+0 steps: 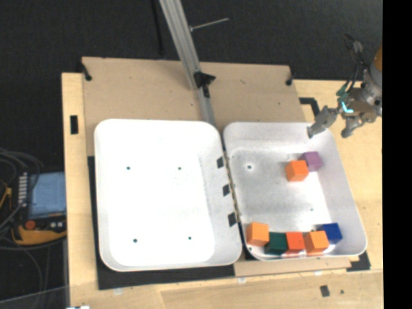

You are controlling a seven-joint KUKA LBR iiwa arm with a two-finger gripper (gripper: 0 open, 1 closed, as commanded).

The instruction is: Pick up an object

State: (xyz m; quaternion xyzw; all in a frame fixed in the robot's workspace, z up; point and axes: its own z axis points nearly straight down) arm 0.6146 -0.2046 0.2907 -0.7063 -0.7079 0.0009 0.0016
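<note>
While open, hand (333,126) above bin (335,148).

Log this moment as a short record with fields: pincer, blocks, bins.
pincer: pincer over the upper right corner of the right bin, fingers spread, nothing between them
pair of blocks: orange block touching purple block, upper part of right bin
front row: orange block, green block, orange-red block, orange block, blue block along the near wall
left bin: left bin, white, beside the right bin
</note>
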